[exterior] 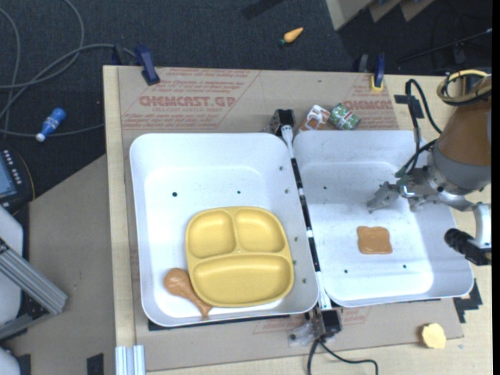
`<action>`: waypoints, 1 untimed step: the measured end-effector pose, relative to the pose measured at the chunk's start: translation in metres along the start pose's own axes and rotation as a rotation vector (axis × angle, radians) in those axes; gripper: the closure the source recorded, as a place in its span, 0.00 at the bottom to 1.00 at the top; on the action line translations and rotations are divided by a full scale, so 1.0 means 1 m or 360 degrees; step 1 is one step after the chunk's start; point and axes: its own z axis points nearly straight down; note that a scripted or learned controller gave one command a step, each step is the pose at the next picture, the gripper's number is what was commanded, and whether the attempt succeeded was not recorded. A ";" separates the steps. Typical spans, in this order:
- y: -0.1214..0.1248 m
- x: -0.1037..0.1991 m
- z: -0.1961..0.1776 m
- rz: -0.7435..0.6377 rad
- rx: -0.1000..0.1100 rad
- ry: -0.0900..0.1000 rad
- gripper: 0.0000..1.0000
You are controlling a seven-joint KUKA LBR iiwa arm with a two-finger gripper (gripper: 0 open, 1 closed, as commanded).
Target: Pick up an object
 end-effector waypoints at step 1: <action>-0.029 0.033 0.037 -0.0002 0.0023 0.0015 0.00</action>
